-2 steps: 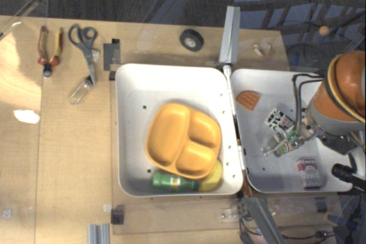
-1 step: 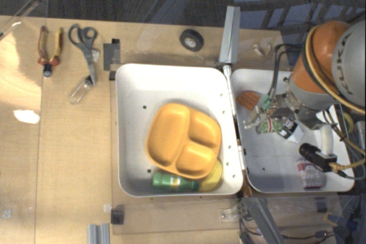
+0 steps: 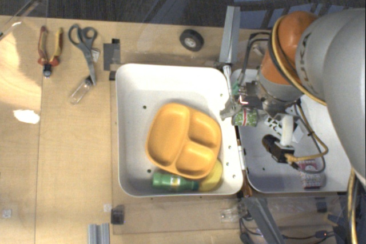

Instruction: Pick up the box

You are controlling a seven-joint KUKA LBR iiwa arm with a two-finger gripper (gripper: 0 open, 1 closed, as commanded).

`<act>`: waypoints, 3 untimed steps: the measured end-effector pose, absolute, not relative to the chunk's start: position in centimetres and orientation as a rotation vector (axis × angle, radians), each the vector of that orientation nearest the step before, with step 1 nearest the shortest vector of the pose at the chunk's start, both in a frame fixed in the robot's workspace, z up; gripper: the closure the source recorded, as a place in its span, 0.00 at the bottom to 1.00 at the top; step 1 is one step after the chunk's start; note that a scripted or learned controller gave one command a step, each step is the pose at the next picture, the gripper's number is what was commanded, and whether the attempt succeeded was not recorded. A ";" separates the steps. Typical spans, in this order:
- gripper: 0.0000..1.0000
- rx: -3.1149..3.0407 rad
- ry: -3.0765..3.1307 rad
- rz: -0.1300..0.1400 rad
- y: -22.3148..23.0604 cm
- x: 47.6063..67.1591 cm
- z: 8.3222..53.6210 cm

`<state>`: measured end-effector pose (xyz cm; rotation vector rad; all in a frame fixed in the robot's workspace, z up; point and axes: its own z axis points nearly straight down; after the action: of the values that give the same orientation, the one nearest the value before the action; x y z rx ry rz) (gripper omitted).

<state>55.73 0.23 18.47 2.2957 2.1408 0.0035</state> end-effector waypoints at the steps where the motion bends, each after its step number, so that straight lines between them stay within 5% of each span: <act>1: 1.00 2.425 1.994 0.005 7.7 50.0 24.4; 2: 1.00 2.474 1.935 0.001 -0.2 48.8 23.4; 3: 1.00 2.120 2.311 0.007 -4.4 48.9 31.9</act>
<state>48.87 -4.37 31.92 2.1197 2.3107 0.0072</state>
